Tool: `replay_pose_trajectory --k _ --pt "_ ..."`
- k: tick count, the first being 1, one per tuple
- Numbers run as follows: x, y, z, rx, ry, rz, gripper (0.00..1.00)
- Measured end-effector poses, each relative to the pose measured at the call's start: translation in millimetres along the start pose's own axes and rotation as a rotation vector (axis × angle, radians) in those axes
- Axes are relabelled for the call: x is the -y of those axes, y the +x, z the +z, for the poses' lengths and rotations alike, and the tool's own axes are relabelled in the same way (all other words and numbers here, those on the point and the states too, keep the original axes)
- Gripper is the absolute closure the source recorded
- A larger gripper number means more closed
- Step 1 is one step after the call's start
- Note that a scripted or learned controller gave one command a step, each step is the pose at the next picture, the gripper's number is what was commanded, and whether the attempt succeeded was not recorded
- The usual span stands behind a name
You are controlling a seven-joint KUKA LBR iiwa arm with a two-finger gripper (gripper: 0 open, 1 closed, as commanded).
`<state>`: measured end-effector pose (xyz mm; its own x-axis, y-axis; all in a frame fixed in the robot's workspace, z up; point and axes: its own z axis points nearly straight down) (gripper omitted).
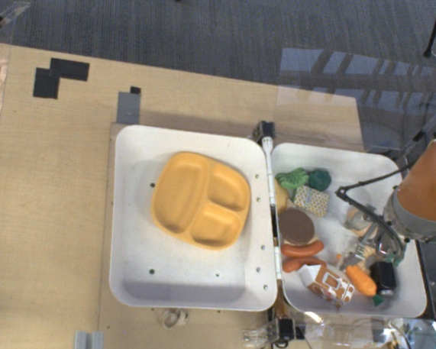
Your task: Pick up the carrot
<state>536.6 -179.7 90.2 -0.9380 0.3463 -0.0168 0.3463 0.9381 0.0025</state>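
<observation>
The carrot (361, 280) is small and orange with a green end. It lies near the front right corner of the right bin (413, 304). My gripper (359, 251) hangs just above and behind the carrot, low over the bin, at the end of the grey arm with the orange band (432, 179). The carrot rests on the bin floor and nothing is lifted.
The right bin also holds green broccoli (293, 177), a teal piece (320, 177), a checkered square (311, 200), a brown round patty (297, 226), two red sausages (303, 251) and an orange-white packet (330, 285) beside the carrot. A yellow divided plate (200, 199) sits in the left bin (127, 276).
</observation>
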Motion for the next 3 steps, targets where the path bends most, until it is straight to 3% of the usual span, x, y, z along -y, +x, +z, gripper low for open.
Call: replay_pose_trajectory --k 1,2,3 --pt "-2.3 -3.5 -13.2 0.009 -0.002 -0.006 1.00" --pt "-2.4 -3.2 -12.7 0.008 -0.002 -0.006 0.00" --pt "-12.9 47.8 -2.7 0.014 -0.002 0.038 0.00"
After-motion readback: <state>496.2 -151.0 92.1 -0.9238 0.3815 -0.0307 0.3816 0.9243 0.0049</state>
